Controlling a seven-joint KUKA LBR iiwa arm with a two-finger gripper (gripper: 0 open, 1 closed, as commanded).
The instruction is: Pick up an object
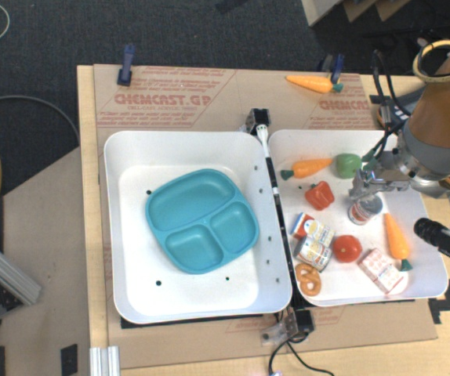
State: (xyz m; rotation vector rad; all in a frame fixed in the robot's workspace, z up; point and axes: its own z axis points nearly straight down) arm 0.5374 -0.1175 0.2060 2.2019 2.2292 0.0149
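From where I stand, the arm (440, 116) reaches in from the right and hangs over the right bin (421, 288), its tool (366, 202) low above the toys near the bin's middle. The tip is a blur of metal, and I cannot tell whether it is released or clenched, or whether it grips anything.

The right bin is crowded. Just left of the tool lies an orange carrot (310, 168) with a green round fruit (347, 164) touching its right end. Below the carrot sits a red pepper (319, 195). Farther down, two small printed cartons (311, 241) lie together, with a red tomato (347, 248) just beside them on the right and a pretzel (308, 278) beneath them near the front wall. A second carrot (397, 236) lies to the right of the tomato, below the tool, and a pink-and-white box (382, 271) rests near the front right corner.

The left bin (127, 233) holds a teal divided plate (201, 220), tilted a little, well apart from the toys.

Both bins sit on a cardboard sheet (170, 96) on the tabletop. A third carrot (310, 83) lies on the cardboard behind the right bin, next to a blue clamp (336, 70); another blue clamp (126, 63) grips the sheet's back left edge.
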